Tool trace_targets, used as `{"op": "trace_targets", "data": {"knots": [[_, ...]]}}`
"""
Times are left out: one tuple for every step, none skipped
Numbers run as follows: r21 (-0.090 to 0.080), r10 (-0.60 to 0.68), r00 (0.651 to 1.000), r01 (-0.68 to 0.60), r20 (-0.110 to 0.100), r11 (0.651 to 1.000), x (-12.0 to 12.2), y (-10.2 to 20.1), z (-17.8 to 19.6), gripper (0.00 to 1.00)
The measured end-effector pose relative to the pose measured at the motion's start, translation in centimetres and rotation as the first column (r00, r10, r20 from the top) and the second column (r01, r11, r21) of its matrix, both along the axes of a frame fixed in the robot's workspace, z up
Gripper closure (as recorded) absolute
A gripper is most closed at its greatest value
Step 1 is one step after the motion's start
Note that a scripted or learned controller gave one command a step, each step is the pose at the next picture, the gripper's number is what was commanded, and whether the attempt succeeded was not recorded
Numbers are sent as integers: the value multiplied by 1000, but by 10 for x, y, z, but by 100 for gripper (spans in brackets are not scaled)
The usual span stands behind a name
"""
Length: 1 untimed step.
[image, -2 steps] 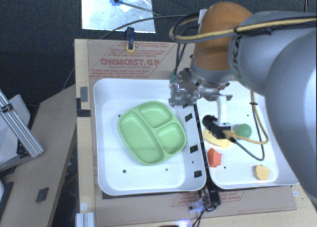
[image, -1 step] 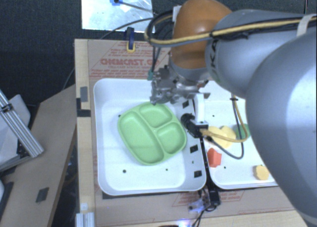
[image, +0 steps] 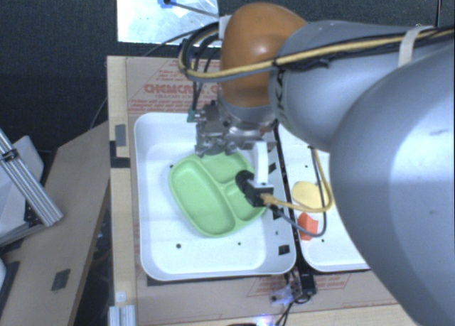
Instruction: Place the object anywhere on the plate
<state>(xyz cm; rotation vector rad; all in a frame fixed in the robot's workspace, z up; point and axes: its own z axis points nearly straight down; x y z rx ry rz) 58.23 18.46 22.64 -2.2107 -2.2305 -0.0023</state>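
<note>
A big grey arm (image: 370,104) with an orange band (image: 252,47) reaches in from the right. Its gripper (image: 217,143) hangs over the far edge of a light green plate (image: 206,200). The plate has divided sections and lies in the left white bin (image: 160,246).

A pale yellow object (image: 307,192) sits in the right white bin (image: 341,257), near the wall between the bins. A small orange object (image: 308,224) lies just beside it. Both are apart from the plate.

Brown cardboard (image: 153,79) lies under the bins. Red letters on it begin "CHEMC"; the arm hides the rest. A black cable (image: 252,188) crosses the plate's right side.
</note>
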Motion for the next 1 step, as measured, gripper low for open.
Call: {"op": "trace_targets", "data": {"knots": [[-1, -4, 1000, 4, 0, 1000, 1, -3, 0, 0]]}}
